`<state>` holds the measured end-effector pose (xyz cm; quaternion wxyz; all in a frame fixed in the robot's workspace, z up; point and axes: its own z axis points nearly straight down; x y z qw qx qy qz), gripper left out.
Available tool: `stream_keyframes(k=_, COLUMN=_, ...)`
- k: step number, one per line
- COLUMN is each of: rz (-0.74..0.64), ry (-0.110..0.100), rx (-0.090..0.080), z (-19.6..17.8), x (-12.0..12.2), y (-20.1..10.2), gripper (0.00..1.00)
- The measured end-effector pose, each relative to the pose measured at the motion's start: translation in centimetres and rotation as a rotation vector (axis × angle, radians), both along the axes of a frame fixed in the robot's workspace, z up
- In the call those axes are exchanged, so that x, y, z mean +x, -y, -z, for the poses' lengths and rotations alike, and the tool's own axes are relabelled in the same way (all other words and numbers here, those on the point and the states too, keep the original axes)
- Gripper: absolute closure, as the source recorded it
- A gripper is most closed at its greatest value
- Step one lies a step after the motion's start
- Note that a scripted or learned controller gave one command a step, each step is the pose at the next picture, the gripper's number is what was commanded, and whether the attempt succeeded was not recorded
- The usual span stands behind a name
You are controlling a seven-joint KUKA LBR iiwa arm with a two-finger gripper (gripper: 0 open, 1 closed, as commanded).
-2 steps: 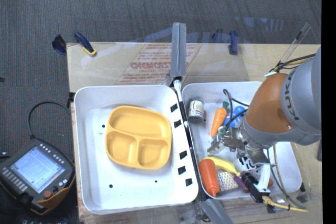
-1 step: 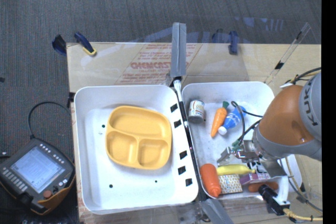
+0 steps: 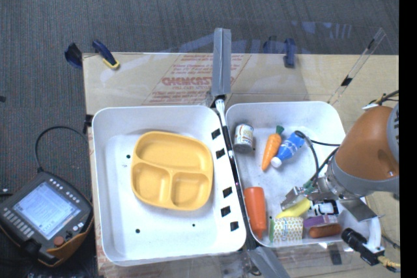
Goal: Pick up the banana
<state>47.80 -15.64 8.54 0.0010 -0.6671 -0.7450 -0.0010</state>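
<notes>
The banana (image 3: 294,208) lies low in the right bin (image 3: 339,115), wedged between the orange sausage (image 3: 255,208) and hot dog (image 3: 322,228). The gripper (image 3: 307,195) sits directly over its upper end, evidently placed to grasp it. How wide it stands, and whether it has hold, cannot be told.

You saw a yellow divided plate (image 3: 172,170) in the left bin (image 3: 104,205). In the right bin (image 3: 326,111) lay a small can (image 3: 244,137), a carrot (image 3: 271,148), a blue bottle (image 3: 289,148) and an orange cylinder (image 3: 256,208). A pendant (image 3: 44,216) sat on the floor.
</notes>
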Motion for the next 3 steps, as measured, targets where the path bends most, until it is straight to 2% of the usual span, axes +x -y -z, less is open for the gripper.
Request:
stream_keyframes(k=1, rz=-0.001, ry=-0.003, rx=0.011, z=-0.6, x=0.3, y=-0.4, gripper=1.0)
stream_keyframes(k=2, rz=-0.001, ry=-0.004, rx=0.01, z=-0.6, x=0.2, y=-0.4, gripper=0.0)
stream_keyframes(k=3, rz=-0.007, ry=-0.002, rx=-0.005, z=0.1, x=-0.1, y=-5.3, gripper=0.0)
